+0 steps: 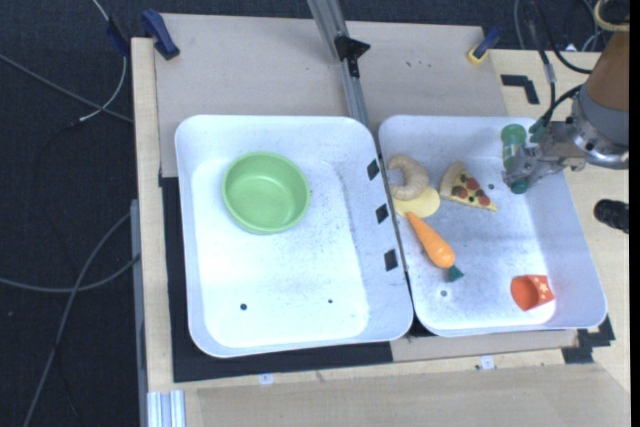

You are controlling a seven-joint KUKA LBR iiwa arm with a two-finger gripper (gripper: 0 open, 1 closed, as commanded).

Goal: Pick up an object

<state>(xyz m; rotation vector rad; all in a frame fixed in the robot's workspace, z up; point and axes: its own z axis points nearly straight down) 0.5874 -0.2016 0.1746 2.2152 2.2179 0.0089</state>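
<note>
My gripper (517,177) hangs over the upper right part of the right bin (560,245), reaching in from the right. Just left of it lies a toy pizza slice (468,188), a short gap away. A tan ring-shaped bagel (408,175) rests near the bin's left wall, with a pale yellow piece (421,204) touching it below. An orange carrot (432,241) lies slanted under those. A small orange-red cup (531,291) sits on its side in the lower right corner. A green bowl (265,192) stands in the left bin (300,305).
A metal pole (325,5) slants down from the top to the gap between the bins. Blue and yellow clamps (160,33) hold the board's back corners. Cables run near the arm (610,105) at the right.
</note>
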